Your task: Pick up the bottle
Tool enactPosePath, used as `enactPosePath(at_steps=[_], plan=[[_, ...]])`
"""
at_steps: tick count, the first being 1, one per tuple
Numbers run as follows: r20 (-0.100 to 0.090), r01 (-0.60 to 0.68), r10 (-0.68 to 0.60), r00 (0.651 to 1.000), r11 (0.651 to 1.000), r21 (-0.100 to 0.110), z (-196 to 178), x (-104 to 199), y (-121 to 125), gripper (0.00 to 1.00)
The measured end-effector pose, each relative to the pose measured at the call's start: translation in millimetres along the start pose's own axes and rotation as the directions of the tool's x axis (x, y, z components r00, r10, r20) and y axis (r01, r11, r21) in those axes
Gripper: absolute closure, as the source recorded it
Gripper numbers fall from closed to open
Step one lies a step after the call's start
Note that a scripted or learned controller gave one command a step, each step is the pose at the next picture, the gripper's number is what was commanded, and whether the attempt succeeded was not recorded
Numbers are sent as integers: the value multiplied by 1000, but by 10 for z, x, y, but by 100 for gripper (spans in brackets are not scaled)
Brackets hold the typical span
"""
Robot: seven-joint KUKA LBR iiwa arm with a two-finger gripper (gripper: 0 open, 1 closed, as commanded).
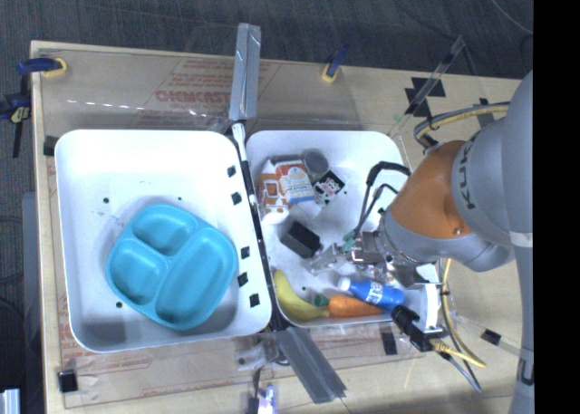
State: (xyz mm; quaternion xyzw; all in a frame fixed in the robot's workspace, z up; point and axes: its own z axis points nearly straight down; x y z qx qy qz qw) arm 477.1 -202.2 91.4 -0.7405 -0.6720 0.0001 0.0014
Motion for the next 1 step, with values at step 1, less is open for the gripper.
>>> enactPosePath(at_steps=[1], plan=[[1, 52, -52, 999, 999, 0, -568, -47, -1, 0]])
